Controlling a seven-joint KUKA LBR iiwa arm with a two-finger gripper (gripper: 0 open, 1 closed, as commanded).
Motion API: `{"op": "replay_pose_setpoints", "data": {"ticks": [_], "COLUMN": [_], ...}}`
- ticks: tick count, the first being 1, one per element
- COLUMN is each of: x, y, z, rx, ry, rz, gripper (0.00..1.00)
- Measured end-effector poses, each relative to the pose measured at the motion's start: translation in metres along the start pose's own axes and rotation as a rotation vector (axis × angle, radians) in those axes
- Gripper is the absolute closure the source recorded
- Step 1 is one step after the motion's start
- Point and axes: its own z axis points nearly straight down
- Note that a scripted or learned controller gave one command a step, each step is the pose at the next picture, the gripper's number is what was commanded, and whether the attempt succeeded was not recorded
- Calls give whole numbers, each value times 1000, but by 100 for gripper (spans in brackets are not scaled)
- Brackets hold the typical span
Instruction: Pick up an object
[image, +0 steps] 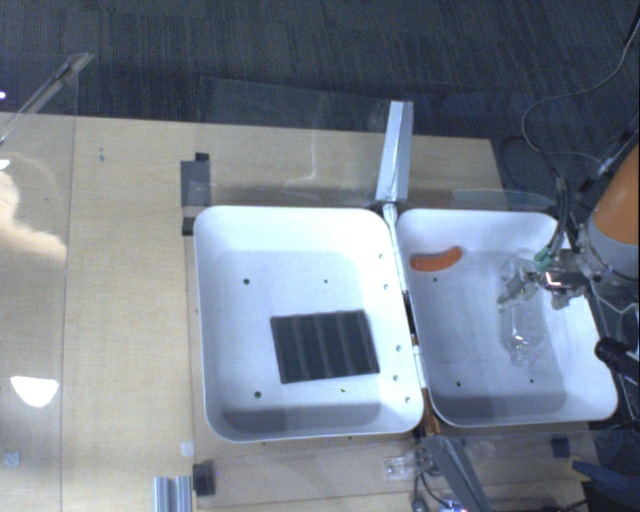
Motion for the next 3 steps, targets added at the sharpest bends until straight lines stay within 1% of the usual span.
{"op": "replay_pose_setpoints", "data": {"ticks": [1, 2, 3], "x": [-46, -33, -39], "y": [41, 8, 75], "z": [112, 117, 120], "rx": [-9, -12, -14], "ry": [-3, -5, -6], "rz": [-145, -162, -326], "gripper": [0, 0, 0]}}
